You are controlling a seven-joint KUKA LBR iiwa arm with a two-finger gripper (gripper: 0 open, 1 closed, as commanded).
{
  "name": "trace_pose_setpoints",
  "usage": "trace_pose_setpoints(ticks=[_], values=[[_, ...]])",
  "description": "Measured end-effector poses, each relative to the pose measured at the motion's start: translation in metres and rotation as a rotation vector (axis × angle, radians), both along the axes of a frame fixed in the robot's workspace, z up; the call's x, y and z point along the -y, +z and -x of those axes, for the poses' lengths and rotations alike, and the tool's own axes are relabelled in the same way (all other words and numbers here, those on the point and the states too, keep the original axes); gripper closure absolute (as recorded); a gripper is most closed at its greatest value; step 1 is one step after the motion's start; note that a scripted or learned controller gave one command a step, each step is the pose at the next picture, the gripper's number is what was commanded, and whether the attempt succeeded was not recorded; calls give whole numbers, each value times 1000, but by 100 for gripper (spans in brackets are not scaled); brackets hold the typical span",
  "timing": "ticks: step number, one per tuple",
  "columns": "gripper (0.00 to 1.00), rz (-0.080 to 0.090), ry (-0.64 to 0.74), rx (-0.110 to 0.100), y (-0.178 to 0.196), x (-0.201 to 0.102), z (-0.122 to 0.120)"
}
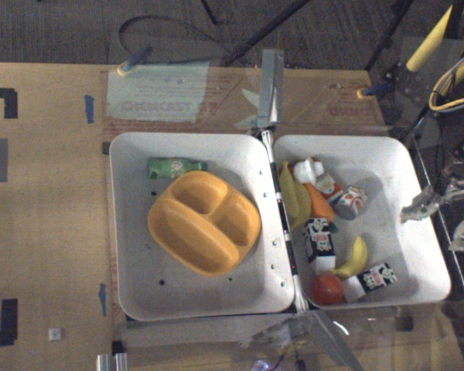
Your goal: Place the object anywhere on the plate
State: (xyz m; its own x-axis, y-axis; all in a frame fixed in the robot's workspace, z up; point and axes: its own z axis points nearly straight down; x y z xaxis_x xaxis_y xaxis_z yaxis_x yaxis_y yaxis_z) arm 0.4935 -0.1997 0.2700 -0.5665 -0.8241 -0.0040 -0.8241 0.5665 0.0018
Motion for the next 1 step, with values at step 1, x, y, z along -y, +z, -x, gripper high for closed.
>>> trace_pose_setpoints(ticks=[1], values=[[100, -2, -4, 3, 9, -1, -1]])
